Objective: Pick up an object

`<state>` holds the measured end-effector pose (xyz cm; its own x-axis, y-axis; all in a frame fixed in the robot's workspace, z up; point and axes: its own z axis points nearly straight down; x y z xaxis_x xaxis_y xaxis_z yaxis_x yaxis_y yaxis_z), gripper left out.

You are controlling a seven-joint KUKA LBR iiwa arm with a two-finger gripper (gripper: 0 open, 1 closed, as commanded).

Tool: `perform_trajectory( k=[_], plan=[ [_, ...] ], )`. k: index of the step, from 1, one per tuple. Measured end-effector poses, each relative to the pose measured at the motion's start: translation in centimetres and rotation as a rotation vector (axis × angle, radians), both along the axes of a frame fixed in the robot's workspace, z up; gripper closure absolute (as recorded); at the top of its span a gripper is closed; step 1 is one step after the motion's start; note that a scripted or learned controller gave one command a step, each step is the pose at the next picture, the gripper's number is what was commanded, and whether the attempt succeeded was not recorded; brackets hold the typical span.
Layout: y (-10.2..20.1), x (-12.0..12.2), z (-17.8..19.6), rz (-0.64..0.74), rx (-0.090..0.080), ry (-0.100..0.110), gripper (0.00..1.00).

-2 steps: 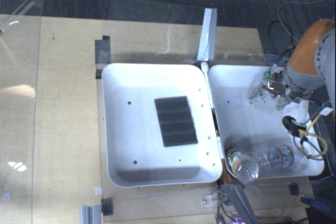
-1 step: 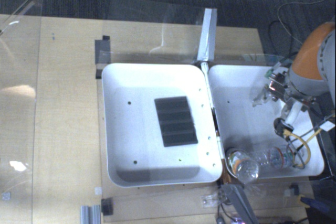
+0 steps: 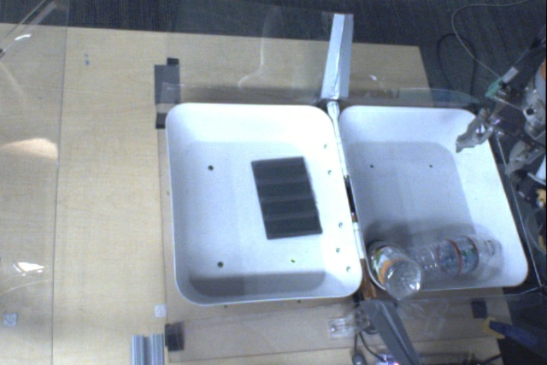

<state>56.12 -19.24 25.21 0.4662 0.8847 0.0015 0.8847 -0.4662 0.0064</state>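
Bottle (image 3: 432,259), clear plastic, was seen lying on its side along the near edge of the right bin (image 3: 410,175). Dark ridged pad (image 3: 285,197) lay in the left bin (image 3: 197,184). Gripper (image 3: 475,132) was parked at the far right rim; finger state could not be told. Approach step judged; a descent over the bottle was called for.

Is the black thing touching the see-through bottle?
Apart. The camera view shows the black pad in the left bin and the bottle in the right bin.

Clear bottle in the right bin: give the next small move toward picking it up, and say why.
Probably swing the tool from the right bin's far right edge toward the near wall, above the clear bottle. The bottle lies on its side against that near wall, well apart from the tool.
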Motion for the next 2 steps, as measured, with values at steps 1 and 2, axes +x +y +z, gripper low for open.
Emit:
perform_trajectory(
  k=[1,2],
  plan=[
    [1.6,-3.0,-14.9,0.004,0.002,0.005,0.0],
    [0.7,3.7,-16.5,0.0,0.0,-0.002,0.0]
  ],
)
